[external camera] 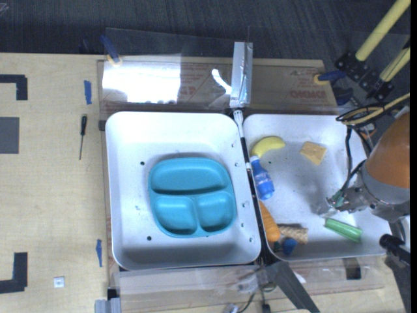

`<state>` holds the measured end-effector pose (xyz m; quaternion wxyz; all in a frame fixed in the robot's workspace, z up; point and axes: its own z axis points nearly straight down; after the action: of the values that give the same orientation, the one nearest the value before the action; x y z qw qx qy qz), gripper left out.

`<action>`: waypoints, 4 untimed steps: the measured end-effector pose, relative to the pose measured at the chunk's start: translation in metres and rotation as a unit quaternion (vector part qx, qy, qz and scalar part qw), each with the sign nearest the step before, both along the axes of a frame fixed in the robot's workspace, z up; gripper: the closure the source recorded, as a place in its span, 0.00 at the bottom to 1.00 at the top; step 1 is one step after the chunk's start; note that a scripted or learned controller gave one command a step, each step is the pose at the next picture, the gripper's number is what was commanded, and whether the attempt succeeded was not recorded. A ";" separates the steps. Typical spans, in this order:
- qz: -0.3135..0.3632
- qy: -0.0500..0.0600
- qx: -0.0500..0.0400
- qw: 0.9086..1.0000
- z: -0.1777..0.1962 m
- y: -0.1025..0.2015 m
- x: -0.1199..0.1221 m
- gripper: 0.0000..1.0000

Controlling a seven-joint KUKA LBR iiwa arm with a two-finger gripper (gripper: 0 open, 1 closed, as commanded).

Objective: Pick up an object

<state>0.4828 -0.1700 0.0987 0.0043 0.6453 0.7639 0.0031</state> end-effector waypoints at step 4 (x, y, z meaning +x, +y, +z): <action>-0.054 0.005 0.001 0.999 -0.003 0.069 0.098 0.00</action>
<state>0.5808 -0.1011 0.0955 0.0005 0.6858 0.7278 0.0003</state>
